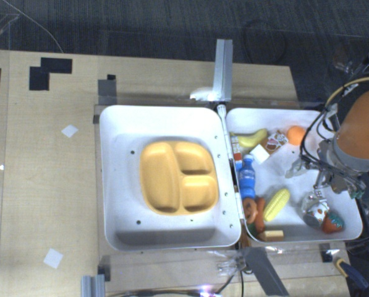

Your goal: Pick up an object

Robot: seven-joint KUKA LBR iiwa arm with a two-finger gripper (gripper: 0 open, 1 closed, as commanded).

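From my feed the arm point(360, 135) covers the right bin's point(295, 237) right wall, and its grey and orange bulk is cut off by the frame edge. The gripper point(317, 187) pokes out below it over the right half of that bin, but it's a tangle of metal and cables at this size, so I can't tell how the jaws are set.

Starting at the near edge of the right bin: a small tan block point(272, 234) sits by the near-left corner, with something orange-brown and ring-shaped point(252, 210) just behind it that I can't identify. In the near-right corner there's a crinkly wrapped thing point(323, 218) with red and green on it, just below the gripper, looks near but apart. A corn cob point(277, 204) lies tilted in the middle, left of the gripper. A blue bottle point(246, 178) lies along the left wall. Further back are a white scrap point(259, 155), a banana point(253, 139), a small red and white item point(274, 142) and an orange ball point(296, 134) near the far wall, partly behind cables.

The left bin point(119, 184) holds a yellow divided tray point(178, 177) in the middle, with bare white floor all round it. The most open floor in the right bin is between the corn cob and the gripper.
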